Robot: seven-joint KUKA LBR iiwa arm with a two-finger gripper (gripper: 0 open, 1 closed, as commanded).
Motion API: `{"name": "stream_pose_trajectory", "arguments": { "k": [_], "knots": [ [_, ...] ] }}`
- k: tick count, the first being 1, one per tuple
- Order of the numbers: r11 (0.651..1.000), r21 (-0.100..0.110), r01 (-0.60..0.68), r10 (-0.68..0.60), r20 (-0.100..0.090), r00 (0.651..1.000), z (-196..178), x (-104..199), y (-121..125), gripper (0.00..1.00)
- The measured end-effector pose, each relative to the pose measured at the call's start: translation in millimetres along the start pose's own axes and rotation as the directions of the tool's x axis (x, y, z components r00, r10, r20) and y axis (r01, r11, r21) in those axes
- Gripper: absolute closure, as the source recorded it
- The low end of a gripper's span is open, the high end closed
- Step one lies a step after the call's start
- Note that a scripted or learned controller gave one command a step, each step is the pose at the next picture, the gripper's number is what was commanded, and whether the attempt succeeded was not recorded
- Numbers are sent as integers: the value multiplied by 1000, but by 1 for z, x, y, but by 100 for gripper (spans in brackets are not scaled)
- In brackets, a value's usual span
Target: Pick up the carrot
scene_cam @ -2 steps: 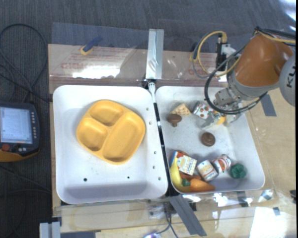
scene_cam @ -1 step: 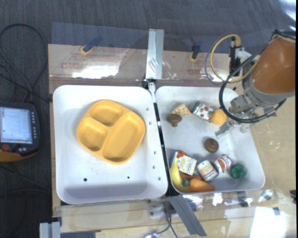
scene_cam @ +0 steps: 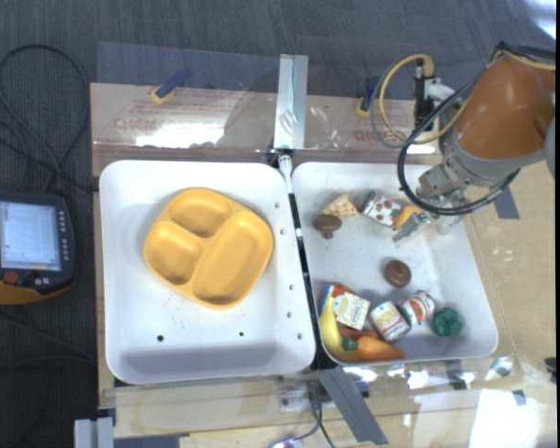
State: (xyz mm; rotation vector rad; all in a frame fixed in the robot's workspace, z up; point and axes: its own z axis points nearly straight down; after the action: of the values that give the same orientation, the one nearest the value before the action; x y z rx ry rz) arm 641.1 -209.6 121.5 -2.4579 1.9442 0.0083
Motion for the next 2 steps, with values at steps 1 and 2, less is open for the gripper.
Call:
{"name": "stream_pose_trajectory", "arguments": {
  "k": [1, 2],
  "knots": [
    [998, 9, 63, -64, 8, 998, 32, 0, -34, 0],
    [833, -3, 554, -554, -4, 833, -16, -7, 10, 0]
  ]
}}
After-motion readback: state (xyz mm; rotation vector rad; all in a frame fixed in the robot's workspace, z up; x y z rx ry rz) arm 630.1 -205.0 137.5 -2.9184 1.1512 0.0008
